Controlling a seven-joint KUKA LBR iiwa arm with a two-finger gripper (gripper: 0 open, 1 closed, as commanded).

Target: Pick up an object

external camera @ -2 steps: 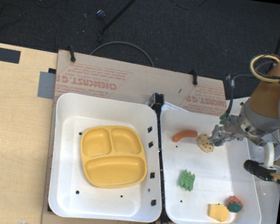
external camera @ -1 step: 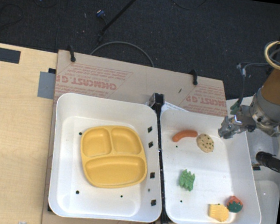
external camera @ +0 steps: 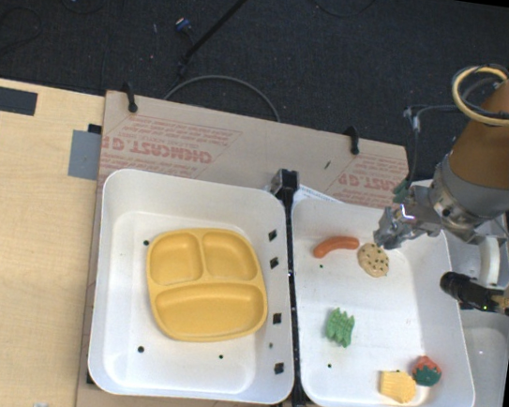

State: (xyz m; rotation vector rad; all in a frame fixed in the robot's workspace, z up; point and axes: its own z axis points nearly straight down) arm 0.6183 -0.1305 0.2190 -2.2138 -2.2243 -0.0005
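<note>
Gripper [external camera: 390, 235] low over the right bin [external camera: 435, 391], just above the cookie [external camera: 374, 260] beside the sausage [external camera: 335, 247]; finger state impossible to tell.

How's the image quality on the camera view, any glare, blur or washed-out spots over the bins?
Camera view: even, soft lighting, faint shadows under the small toys; right shallow white bin runs bright, its floor near washed out; the yellow divided plastic tray in the left white bin shows mild sheen; the gripper above the round speckled cookie toy looks slightly soft; the floor behind is dark.
</note>
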